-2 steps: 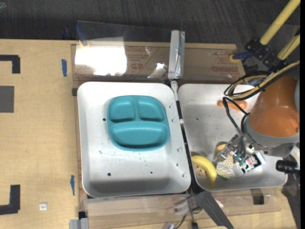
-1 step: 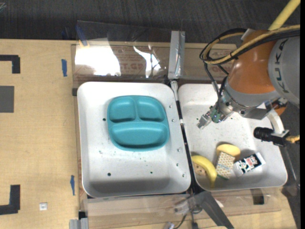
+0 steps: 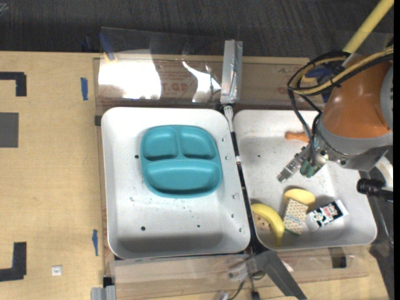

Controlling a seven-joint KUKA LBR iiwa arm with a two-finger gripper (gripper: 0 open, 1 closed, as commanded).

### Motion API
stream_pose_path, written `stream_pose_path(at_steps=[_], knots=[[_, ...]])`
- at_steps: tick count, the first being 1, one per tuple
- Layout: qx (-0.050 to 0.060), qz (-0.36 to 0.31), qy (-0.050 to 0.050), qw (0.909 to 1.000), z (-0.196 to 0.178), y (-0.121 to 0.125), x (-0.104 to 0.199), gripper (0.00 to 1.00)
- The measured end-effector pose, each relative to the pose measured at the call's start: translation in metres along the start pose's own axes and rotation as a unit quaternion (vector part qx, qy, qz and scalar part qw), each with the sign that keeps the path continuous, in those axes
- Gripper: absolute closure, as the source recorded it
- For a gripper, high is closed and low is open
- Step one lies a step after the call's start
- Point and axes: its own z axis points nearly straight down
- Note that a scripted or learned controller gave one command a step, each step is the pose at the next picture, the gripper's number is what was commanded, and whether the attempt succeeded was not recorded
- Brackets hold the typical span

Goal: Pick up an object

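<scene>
We see the jaws (image 3: 295, 168) hanging over the right white plastic bin (image 3: 262, 136), whether parted we cannot tell; a yellow banana (image 3: 269, 219), our target, lies at its near-left corner.

a tan wooden bench (image 3: 50, 186) bears two shallow white bins (image 3: 119, 186) (image 3: 262, 136) side by side.

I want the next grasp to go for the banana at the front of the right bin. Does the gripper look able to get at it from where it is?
Probably yes. The gripper hangs over bare floor of the right bin, and the banana lies uncovered just in front of it. The bin's wall beside the banana may crowd the grasp.
</scene>
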Motion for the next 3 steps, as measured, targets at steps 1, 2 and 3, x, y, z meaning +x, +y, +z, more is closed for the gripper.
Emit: stream_pose_path(at_steps=[1, 2, 3], knots=[[-0.001, 0.168, -0.001, 0.9858, -0.124, -0.023, 0.004, 1.0], [0.001, 0.076, 0.001, 0.9971, 0.009, -0.067, -0.046, 1.0], [-0.002, 0.192, -0.002, 0.9815, -0.077, -0.071, -0.014, 1.0]])
